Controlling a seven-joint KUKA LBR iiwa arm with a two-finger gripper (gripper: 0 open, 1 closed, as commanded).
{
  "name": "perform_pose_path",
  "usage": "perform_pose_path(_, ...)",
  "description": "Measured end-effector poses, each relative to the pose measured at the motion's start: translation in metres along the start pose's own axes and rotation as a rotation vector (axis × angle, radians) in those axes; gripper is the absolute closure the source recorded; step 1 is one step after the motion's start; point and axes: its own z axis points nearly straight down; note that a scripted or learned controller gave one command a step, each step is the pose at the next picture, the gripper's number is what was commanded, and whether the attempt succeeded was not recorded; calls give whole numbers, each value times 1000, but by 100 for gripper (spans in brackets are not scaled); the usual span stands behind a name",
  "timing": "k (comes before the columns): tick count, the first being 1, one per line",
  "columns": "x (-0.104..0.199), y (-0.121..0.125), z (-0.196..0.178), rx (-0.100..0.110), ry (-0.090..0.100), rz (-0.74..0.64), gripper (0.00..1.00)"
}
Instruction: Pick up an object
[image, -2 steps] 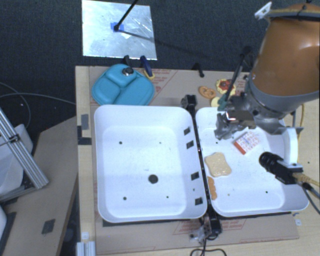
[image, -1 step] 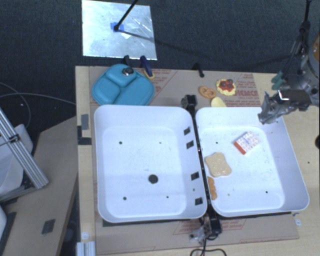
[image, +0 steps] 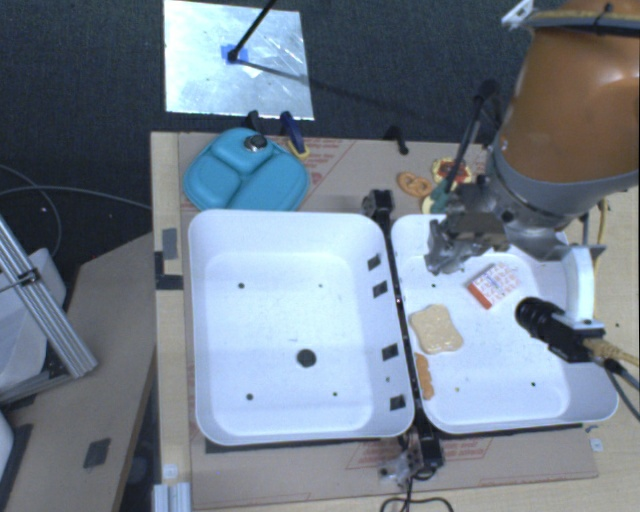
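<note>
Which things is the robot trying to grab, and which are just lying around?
For the job: gripper, tan bread slice, red-and-white packet, right bin.

Just lying about: blue divided plate, silver sheet, left bin, orange pretzel shape.

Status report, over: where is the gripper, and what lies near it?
Gripper over right bin, far left corner; no hold visible. Tan slice and red-and-white packet lie nearby in that bin. No obstruction seen.

A robotics lab: a bulky grey-and-orange robot arm (image: 575, 110) leans over two shallow white plastic bins (image: 270, 320) on a cardboard-topped worktop (image: 340, 170). Silver aluminium framing (image: 40, 310) and loose black cables (image: 60, 195) (on dark carpet) lie beyond its left edge.
</note>
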Motion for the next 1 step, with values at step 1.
perform_pose_path(1, -22, 0, -69, -12, -1, 9, 100)
